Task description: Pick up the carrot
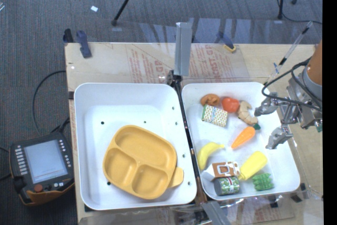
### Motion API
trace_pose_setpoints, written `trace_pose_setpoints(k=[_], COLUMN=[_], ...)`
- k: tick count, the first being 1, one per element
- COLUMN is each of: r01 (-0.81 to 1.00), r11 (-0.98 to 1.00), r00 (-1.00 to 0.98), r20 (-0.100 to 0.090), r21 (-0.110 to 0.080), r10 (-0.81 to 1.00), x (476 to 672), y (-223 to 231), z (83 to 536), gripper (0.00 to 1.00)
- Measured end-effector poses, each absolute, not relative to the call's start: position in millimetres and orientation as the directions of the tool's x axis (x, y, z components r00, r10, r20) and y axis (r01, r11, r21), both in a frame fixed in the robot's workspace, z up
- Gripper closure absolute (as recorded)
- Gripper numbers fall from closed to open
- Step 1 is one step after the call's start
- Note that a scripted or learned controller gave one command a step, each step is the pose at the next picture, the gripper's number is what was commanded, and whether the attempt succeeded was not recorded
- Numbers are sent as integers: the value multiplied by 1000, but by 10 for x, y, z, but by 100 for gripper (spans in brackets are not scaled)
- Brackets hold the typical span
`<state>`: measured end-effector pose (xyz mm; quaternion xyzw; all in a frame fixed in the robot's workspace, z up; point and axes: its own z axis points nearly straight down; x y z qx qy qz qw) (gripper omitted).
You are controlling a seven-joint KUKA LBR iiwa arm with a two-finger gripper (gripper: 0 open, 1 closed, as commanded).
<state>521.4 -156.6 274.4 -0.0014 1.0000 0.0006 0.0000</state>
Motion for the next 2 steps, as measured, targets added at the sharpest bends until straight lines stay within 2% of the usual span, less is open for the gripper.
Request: trace_pose_setpoints(k=[1, 2], r01=[-95, 39], r11=[995, 999], r00=[-995, -999], r20=[14, 5], r21=[7, 3], r10=[-95, 39], x=[5415, 5521], y=[-1734, -1629], z=[1388, 851], gripper=[0, 0])
